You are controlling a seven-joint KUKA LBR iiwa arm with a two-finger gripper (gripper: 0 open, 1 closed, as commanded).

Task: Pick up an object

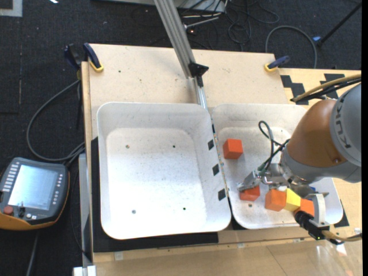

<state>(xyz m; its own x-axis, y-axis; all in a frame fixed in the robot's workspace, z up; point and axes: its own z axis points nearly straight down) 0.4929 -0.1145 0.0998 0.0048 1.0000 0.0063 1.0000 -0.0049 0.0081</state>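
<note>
Several small blocks lie in the right bin (253, 115). An orange-red cube (233, 148) sits alone toward its upper left. Near the front edge, a red block (249, 195), an orange cube (276, 200), a yellow block (292, 199) and another orange piece (307, 206) cluster together. My gripper (253, 182) hangs low at the end of the grey and orange arm (322, 145), right above the red block and beside the orange cube. The wrist hides much of the gripper, and I cannot make out whether it touches the red block.
The left bin (109, 154) sits beside the right one, with their walls meeting at a ridge (215, 160). A metal strut (178, 33) slants in from the top. A teach pendant (31, 191) rests off the bench at the left. Clamps mark the bench's back corners.
</note>
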